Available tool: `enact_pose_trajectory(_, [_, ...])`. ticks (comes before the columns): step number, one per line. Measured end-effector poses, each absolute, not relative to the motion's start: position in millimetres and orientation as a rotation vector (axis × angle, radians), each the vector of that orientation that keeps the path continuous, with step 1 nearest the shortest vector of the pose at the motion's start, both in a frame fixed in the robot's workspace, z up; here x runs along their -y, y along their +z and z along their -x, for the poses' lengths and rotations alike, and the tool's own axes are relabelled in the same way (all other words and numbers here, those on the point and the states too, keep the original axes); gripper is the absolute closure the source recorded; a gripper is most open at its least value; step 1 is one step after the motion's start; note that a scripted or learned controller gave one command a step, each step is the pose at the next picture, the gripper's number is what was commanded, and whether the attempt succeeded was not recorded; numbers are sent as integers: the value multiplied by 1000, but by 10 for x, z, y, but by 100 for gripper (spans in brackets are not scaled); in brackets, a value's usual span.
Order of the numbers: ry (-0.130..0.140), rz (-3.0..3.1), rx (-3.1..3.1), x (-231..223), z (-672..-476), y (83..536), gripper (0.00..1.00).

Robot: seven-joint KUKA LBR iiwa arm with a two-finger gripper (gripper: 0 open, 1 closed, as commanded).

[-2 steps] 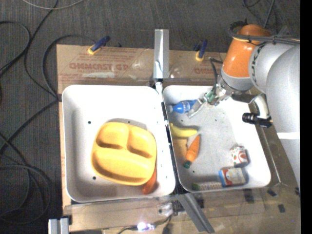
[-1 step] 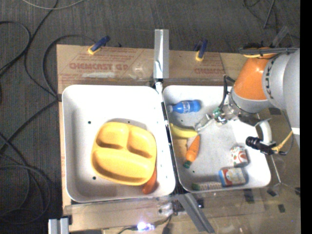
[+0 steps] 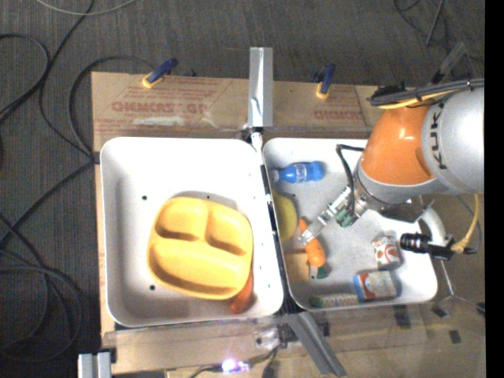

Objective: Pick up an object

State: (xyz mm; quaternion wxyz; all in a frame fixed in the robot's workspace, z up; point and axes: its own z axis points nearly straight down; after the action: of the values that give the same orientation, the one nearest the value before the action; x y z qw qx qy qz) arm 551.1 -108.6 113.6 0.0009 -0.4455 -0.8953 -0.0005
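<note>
The two-finger gripper (image 3: pixel 307 231) hangs open just above the small orange plastic carrot (image 3: pixel 315 253); drop straight toward six o'clock, then close.

Objects in the right bin — lower right of the frame

Blue bottle (image 3: pixel 300 172) lying flat, upper left; orange carrot (image 3: pixel 315 253) mid-left; yellow banana (image 3: pixel 285 215) against the left wall; small can (image 3: pixel 376 284) on its side, bottom.

Pincer (image 3: pixel 307 231) hangs over carrot (image 3: pixel 315 253) in right bin (image 3: pixel 425 286).

Dark grey carpet floor (image 3: pixel 157 22), black cables (image 3: pixel 31 109) looping across it, brown cardboard sheet (image 3: pixel 189 105) under the bench
</note>
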Motion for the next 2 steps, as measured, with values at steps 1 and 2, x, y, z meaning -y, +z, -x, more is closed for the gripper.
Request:
enact_pose_trajectory(1, [-14, 1675, 2675, 1086, -5080, 900, 0])
enact_pose_trajectory(2, [-17, 1672, 2670, 1073, -5080, 988, 100])
